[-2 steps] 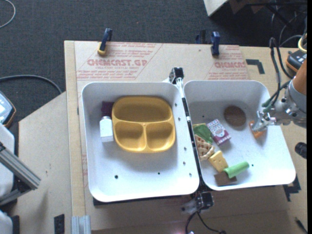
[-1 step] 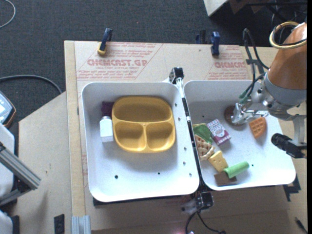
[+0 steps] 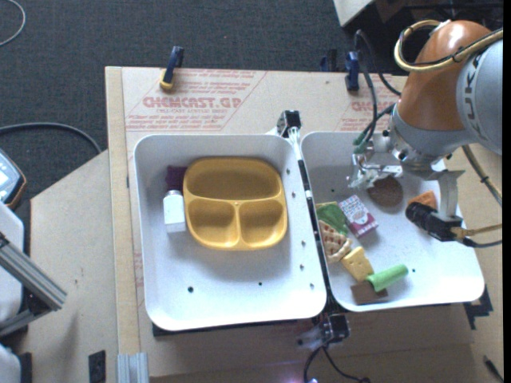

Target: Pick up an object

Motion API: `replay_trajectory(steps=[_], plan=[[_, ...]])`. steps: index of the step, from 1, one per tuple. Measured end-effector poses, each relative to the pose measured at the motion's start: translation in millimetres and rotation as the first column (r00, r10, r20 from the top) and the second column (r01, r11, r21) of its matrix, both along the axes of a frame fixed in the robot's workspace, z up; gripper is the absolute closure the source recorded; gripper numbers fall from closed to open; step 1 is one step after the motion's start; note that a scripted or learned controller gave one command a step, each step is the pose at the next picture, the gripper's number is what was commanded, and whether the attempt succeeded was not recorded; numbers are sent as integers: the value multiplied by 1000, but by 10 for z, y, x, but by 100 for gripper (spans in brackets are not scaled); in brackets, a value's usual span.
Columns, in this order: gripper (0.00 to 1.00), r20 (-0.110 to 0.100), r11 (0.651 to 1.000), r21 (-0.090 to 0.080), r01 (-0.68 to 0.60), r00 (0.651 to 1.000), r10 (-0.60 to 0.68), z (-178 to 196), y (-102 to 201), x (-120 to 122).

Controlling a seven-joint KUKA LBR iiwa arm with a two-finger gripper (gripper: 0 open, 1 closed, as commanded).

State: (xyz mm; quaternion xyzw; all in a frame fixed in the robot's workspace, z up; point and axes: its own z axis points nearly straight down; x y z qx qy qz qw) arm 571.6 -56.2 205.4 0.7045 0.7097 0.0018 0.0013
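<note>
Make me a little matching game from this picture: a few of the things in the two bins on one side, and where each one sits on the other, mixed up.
Things:
1. yellow tray
2. white bottle
3. green tube
4. gripper

Places:
A. front of the right bin
B. middle of the left bin
C. over the back of the right bin
D. against the tray's left edge

Pairs: 1-B, 2-D, 3-A, 4-C
</note>
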Motion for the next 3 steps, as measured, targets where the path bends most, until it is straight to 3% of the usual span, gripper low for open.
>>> replay_trajectory(steps=[1,2,3], plan=[[100,2,1000,0,1,1000,-1,160,508,211],[100,1,1000,0,2,1000,-2,94,982,558],[100,1,1000,0,5,1000,-5,241,1105,588]])
